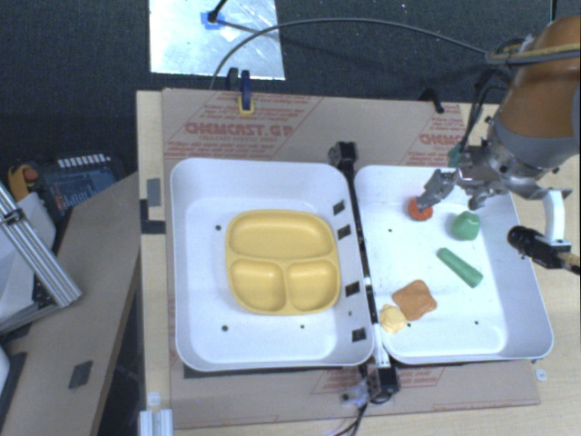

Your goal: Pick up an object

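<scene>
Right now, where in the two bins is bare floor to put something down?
Left bin: only a strip around the yellow tray. Right bin: free floor between the green stick and the near rim. It is crowded near the gripper, red piece and green block.

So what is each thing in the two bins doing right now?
Yellow tray: flat in the left bin, nothing in it.
Red piece: right bin, by the gripper.
Green block: lying loose.
Green stick: lying slanted.
Orange piece: touching the pale yellow piece.
</scene>
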You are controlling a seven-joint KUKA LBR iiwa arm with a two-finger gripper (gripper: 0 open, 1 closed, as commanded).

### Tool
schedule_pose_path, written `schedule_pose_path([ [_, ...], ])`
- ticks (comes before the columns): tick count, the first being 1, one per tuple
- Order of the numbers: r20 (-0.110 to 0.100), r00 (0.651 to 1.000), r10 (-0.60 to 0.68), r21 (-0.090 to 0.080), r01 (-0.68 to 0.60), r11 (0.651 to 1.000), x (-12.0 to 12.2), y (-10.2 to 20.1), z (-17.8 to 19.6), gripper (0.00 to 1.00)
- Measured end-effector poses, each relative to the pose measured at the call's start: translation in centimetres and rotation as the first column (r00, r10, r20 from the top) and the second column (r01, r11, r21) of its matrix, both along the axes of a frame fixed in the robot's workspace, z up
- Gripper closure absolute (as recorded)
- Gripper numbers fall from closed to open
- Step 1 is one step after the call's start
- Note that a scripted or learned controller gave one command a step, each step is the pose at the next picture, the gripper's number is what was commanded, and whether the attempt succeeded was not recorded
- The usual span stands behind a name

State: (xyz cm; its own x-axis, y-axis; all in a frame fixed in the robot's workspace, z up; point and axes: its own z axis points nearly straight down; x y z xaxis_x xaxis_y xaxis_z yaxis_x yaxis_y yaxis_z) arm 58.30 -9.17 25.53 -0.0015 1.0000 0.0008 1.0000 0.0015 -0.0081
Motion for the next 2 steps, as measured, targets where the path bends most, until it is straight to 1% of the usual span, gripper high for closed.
schedule_pose_path([
  [1,0.010,1.000,0.002,-0.001,-0.002,1.000,0.2,0.0,0.5,0.00],
  [2,0.006,1.000,0.001,0.000,-0.001,1.000,0.6,0.4,-3.8,0.00],
])
